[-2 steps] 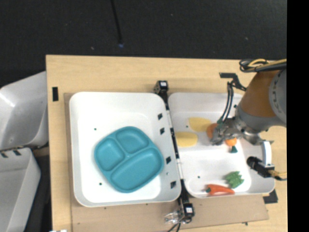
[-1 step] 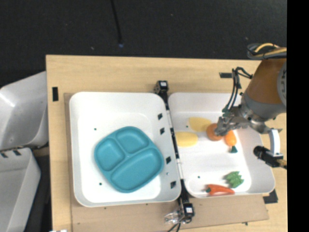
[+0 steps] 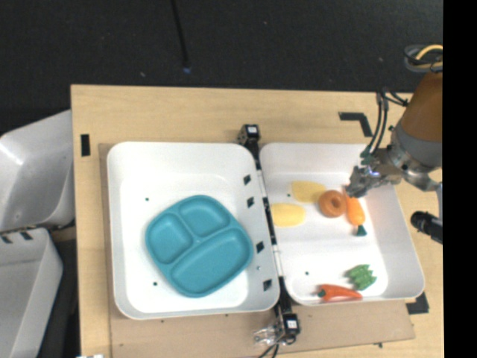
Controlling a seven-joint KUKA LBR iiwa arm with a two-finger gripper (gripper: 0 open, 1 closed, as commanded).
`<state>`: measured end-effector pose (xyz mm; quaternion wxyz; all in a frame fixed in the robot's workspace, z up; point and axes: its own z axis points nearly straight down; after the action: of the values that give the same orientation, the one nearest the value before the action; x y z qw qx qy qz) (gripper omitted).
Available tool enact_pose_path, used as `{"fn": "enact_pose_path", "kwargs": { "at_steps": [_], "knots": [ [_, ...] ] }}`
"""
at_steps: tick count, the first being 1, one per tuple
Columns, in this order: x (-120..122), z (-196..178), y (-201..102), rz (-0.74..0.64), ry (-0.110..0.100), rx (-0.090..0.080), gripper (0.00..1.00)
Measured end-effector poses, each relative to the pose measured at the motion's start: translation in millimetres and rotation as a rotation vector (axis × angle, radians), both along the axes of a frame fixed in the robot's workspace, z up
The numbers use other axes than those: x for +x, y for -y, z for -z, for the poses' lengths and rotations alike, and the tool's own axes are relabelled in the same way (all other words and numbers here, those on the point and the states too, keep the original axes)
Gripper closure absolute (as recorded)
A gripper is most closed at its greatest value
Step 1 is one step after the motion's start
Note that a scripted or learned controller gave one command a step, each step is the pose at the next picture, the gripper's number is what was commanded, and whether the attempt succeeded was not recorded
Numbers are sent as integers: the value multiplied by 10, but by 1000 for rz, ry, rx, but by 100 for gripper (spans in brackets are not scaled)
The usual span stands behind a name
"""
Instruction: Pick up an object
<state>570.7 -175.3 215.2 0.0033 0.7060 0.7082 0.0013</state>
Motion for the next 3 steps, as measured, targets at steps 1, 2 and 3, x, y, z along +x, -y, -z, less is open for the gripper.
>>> {"fn": "enact_pose_path", "kwargs": {
  "at_steps": [1,2,3],
  "knots": [
    [-21,-442,24,-1,-1,0,100],
    [12,-516,-528,-5,-3,4,100],
    [-51,-395,-999,-2,-6,3,100]
  ]
}}
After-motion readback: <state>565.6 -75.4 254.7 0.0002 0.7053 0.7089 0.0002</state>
